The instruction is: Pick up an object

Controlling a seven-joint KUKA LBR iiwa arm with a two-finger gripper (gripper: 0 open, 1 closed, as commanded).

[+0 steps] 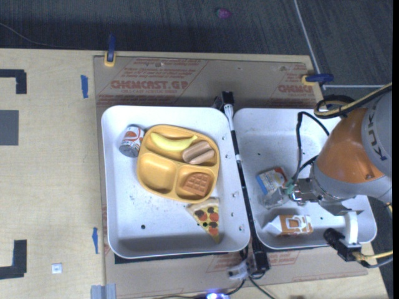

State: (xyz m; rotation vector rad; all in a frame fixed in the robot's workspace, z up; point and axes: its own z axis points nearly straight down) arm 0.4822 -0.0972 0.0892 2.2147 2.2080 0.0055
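In the right bin [249,142] a small blue and white packet [270,179] lies near the middle. An orange and white carton [294,225] lies by the front wall. The arm comes in from the right with its orange band [349,157] over the bin. My gripper [282,194] is low in the bin, just below and to the right of the packet and above the carton. Its tip is a blurred, shiny patch right next to the packet's lower edge.
The left bin [118,229] holds a yellow divided plate [156,170] with a banana [168,142], a hot dog [198,152] and a waffle [196,183]. A soda can [130,141] lies at its left and a pizza slice [208,217] at the front. Cables [308,123] loop over the right bin.
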